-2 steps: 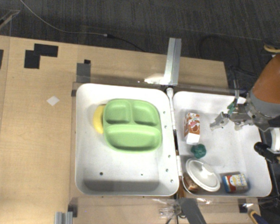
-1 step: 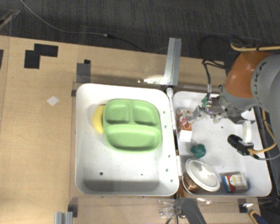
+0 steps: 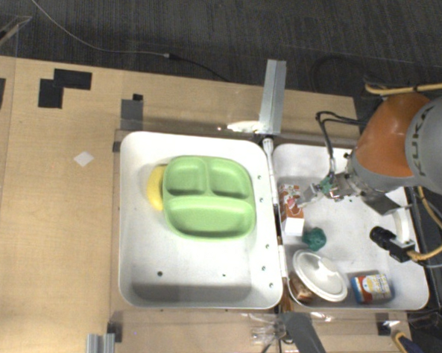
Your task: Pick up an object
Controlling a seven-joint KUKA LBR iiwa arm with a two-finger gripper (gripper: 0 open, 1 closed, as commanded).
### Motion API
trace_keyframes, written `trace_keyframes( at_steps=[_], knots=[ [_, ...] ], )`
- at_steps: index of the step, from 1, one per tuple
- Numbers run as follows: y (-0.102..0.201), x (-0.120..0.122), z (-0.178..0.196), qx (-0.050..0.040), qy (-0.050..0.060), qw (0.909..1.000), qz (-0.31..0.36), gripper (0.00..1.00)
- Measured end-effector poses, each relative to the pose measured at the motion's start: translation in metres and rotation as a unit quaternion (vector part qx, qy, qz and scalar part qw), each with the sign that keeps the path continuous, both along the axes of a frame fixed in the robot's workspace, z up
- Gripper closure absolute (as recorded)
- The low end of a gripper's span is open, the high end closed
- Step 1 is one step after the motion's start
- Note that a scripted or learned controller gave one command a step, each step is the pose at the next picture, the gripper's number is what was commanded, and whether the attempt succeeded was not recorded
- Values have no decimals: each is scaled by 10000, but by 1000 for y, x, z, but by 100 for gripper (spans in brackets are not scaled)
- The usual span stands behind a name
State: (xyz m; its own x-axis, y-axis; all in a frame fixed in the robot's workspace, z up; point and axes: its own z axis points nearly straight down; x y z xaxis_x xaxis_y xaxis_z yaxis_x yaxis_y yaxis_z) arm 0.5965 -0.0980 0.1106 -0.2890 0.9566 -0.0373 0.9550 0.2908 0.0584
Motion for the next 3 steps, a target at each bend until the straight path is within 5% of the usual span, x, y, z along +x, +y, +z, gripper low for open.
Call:
trace_keyframes(
  at_steps=[1,2,3],
  knots=[
    [21,14,76,92,297,9995,-52,0],
    [10,0,8,28,194,9906,1353,0],
    [-3,-86,0,-28,-40,9935,1134,0]
  ],
)
